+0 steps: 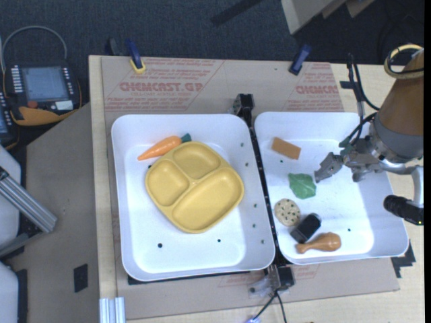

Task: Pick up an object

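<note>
Gripper over right bin, fingers spread wide, nothing held; green piece at its 8 o'clock.

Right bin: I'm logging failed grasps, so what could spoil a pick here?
The gripper hangs beside the green piece, not over it; closing might merely nudge it. The cookie, black block and drumstick are bunched together, so a grab there may knock a neighbour aside.

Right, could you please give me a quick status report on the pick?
Gripper over right bin, nothing between its fingers. Green leafy piece closest, just left of it. Cookie, black block, drumstick apart, nearer the front.
</note>
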You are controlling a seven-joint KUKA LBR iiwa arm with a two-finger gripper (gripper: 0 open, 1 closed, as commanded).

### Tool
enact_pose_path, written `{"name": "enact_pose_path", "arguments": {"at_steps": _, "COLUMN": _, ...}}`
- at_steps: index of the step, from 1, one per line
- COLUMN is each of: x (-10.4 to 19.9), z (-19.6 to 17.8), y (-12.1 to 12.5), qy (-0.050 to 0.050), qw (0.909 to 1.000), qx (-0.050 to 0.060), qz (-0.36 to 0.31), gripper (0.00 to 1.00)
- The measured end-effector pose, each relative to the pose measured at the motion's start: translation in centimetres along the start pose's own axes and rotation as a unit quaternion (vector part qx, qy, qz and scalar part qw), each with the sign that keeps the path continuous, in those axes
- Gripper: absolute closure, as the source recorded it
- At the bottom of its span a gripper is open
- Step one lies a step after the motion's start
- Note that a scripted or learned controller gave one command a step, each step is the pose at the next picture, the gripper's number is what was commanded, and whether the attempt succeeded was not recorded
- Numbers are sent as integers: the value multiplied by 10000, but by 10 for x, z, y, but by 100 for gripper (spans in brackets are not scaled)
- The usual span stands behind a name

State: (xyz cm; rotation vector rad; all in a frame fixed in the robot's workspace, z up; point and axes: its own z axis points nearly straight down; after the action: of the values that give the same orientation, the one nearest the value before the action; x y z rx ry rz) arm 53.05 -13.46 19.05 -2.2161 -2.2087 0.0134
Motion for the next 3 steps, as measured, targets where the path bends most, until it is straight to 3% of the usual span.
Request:
{"name": "enact_pose_path", "arguments": {"at_steps": 1, "x": 0, "z": -7, "y": 3, "qy": -12, "qw": 10000, "qx": -70, "qz": -18, "gripper": 0}}
{"name": "enact_pose_path", "arguments": {"at_steps": 3, "x": 4, "z": 98, "y": -2, "qy": -1, "qw": 10000, "qx": -35, "qz": -18, "gripper": 0}}
